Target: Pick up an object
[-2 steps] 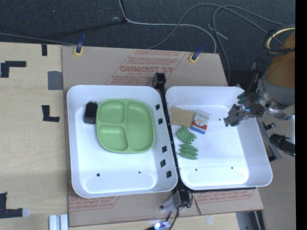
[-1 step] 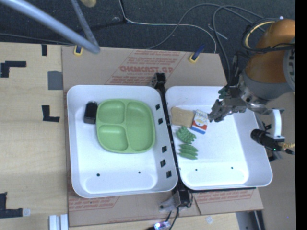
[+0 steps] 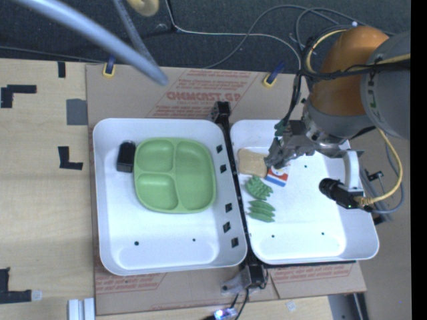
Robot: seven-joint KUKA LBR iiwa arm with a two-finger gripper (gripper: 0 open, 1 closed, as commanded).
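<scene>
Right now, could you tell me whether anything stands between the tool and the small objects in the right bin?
Nothing visible does. The tool is down in the right bin, directly over the red, white and blue item and beside the tan block. The two green pieces lie just below, uncovered.

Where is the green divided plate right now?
The green divided plate lies in the left bin, toward its upper middle, with a small black object touching its left edge.

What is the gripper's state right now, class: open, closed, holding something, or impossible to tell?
Gripper: cannot be told. It sits low in the right bin, over the tan block and the red, white and blue item.
</scene>
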